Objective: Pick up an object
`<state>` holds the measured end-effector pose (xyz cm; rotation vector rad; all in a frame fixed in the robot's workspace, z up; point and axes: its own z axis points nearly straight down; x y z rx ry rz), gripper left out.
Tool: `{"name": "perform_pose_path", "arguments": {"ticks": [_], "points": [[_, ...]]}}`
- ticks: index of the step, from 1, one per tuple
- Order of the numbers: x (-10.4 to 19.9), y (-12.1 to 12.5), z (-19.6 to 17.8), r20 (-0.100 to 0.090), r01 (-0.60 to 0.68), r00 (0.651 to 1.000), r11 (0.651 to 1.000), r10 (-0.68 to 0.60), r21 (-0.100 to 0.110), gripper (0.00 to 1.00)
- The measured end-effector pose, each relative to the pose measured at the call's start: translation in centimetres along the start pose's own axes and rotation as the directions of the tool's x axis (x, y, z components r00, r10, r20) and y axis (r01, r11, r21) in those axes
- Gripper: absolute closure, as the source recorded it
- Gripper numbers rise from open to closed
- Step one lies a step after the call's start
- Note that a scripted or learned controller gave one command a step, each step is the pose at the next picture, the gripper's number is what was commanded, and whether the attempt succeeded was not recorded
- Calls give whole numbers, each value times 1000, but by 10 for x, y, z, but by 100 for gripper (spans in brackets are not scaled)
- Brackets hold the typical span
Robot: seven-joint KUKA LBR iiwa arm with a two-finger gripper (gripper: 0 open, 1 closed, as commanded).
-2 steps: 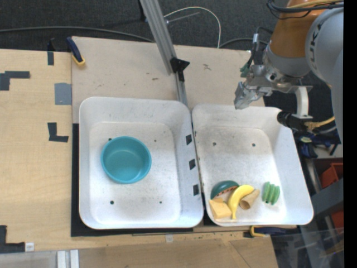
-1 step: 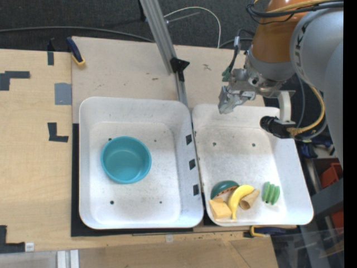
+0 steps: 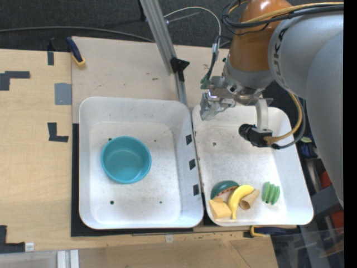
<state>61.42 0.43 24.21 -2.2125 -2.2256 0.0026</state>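
We see the metal gripper [image 3: 212, 106] above the right bin's [image 3: 290, 205] far edge, grip unclear; curved banana [image 3: 240, 197], ribbed green piece [image 3: 270, 192], round bowl [image 3: 126, 159].

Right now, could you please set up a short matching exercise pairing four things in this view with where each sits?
Things:
1. teal bowl
2. banana
3. green object
4. gripper

Places:
A. near the right bin's front right corner
B. above the right bin's far left corner
C. middle of the left bin
D. front of the right bin, among a small pile of items

Pairs: 1-C, 2-D, 3-A, 4-B
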Motion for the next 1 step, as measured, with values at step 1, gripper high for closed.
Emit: {"name": "perform_pose_path", "arguments": {"ticks": [1], "points": [[47, -30, -2, 0, 0, 1000, 1000, 0, 0, 100]]}}
